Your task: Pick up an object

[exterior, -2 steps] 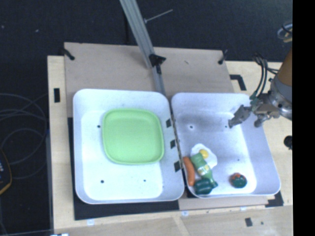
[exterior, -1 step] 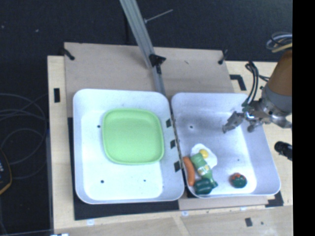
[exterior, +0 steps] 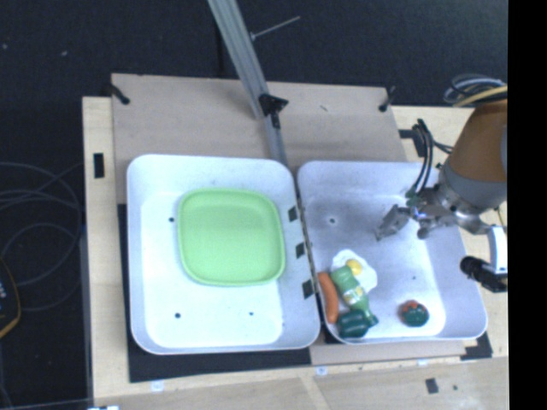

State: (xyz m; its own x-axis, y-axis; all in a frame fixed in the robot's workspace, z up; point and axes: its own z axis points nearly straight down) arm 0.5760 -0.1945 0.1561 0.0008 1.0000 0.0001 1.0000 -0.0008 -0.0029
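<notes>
A smooth, square green plate (exterior: 231, 236) lay in the left bin (exterior: 154, 314). The gripper (exterior: 408, 223) hung open, holding nothing, above the scuffed right bin (exterior: 359, 195) on the pale wooden desk (exterior: 342, 126).

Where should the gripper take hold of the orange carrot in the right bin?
Probably at the upper half of the carrot, from above, fingers spanning its narrow width. It lies flat and lengthwise beside the bin's left wall, and its lower end crowds the green toys.

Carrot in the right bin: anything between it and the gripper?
Nothing visible does. The gripper hangs over bare bin floor, up and right of the carrot. A green and yellow toy lies against the carrot's right side, crowding a grasp there.
</notes>
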